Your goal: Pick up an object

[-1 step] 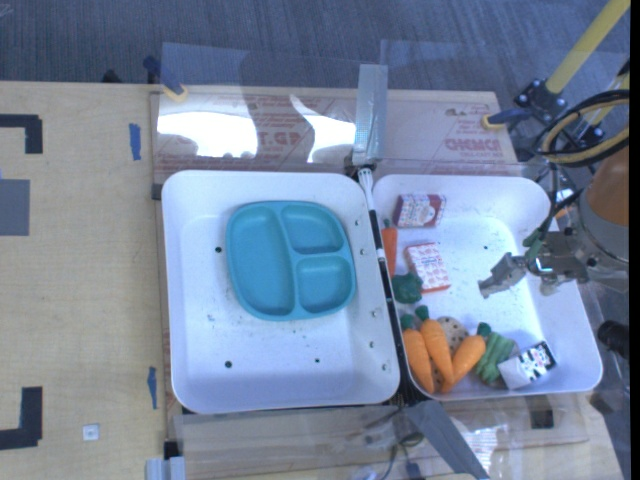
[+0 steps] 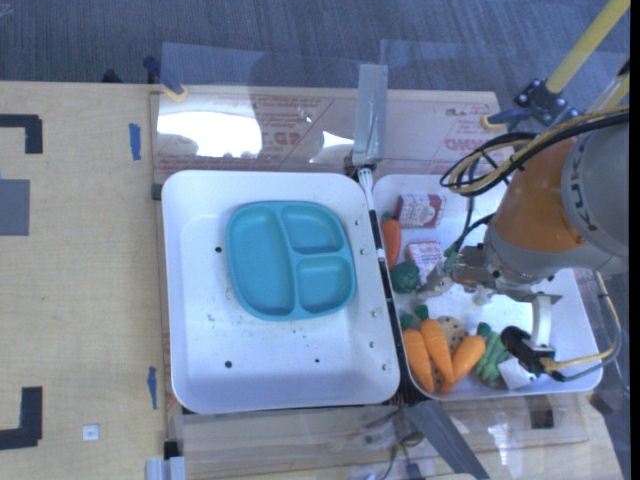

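The right bin point(image 2: 580, 298) holds several toy foods. A red-and-white packet point(image 2: 420, 209) lies at the back, with a second packet point(image 2: 425, 256) just in front of it. An orange carrot point(image 2: 391, 238) leans along the left wall above a dark green piece point(image 2: 405, 277). Three orange carrots point(image 2: 437, 353) lie at the front beside a speckled cookie point(image 2: 451, 327) and a green vegetable point(image 2: 488, 356). My gripper point(image 2: 440, 282) hangs low over the middle of this bin, right beside the second packet and the green piece. Nothing shows as held.
The left bin point(image 2: 190, 298) carries a teal divided plate point(image 2: 290, 258). A grey divider point(image 2: 378, 268) separates the two bins. The arm's orange-banded wrist point(image 2: 535, 213) covers the right bin's back right part. Clear plastic sheeting point(image 2: 260, 128) lies behind the bins.
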Action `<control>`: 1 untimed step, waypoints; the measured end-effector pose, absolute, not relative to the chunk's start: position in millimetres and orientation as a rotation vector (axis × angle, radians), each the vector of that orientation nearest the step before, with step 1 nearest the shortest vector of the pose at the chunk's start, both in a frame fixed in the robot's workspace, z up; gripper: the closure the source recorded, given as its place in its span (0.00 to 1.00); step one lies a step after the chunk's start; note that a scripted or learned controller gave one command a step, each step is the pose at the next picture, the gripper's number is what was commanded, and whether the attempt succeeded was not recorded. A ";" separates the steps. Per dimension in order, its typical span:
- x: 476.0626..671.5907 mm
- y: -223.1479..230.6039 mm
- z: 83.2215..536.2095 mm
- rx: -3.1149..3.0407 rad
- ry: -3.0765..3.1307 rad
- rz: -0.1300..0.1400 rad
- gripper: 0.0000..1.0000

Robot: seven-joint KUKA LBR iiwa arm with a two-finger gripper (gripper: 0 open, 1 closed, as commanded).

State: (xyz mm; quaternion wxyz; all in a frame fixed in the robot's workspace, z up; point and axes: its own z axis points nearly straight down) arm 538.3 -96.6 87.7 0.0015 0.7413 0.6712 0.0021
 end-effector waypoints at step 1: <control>605.4 -104.4 86.6 2.350 2.078 0.006 0.00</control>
